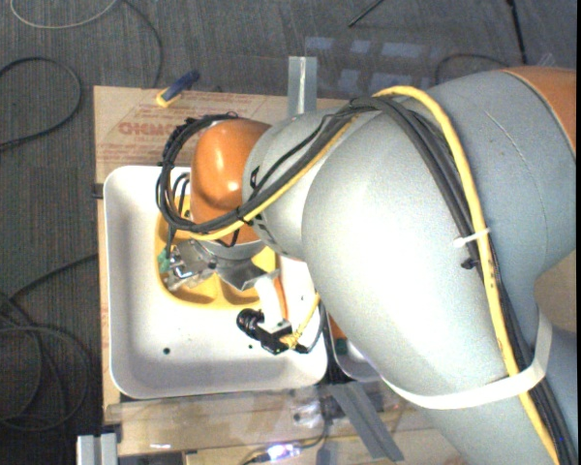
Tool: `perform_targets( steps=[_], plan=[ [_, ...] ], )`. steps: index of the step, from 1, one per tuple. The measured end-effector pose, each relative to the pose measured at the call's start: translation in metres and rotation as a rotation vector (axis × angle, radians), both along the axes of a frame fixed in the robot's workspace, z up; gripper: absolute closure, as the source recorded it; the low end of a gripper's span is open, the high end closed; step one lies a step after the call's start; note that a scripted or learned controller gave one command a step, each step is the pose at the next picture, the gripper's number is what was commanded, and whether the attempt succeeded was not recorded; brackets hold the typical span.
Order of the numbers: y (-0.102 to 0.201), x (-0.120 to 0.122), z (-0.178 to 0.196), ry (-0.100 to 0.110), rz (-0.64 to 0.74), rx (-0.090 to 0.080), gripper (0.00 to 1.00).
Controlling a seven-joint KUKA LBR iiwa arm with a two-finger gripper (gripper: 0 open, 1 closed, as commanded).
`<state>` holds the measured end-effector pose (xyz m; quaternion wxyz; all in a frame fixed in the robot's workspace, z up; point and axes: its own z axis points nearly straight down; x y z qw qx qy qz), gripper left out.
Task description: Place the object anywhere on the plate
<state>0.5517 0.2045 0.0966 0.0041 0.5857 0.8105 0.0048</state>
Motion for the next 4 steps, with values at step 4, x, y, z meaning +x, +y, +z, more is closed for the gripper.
perform_targets(
  steps=[4],
  plan=[
    [0.017,0.095,0.125,0.014,0.205,-0.008,1.0]
  ],
)
